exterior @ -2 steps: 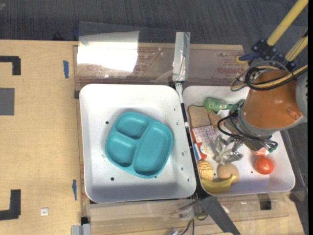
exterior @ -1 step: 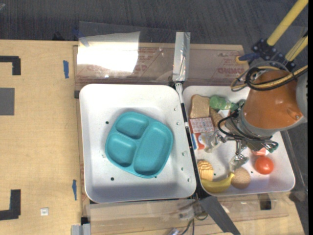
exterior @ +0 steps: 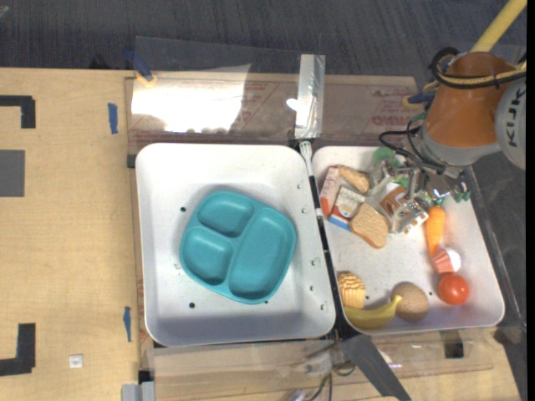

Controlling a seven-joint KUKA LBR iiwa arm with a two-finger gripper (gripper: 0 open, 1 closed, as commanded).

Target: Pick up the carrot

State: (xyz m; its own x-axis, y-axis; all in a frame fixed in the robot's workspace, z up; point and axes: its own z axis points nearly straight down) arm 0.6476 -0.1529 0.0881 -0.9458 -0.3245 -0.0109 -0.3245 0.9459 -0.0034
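"KU" — partial lettering on grey arm [exterior: 517, 122]; carton [exterior: 340, 197] print unreadable.

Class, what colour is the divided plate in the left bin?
Teal blue plate, seen in the camera view.

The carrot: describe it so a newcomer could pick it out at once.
Look in the right-hand white bin, near its right wall, just below the gripper. The carrot is the long orange piece lying nearly upright in the view. The tomato lower down is round and red; the bread slice to its left is tan.
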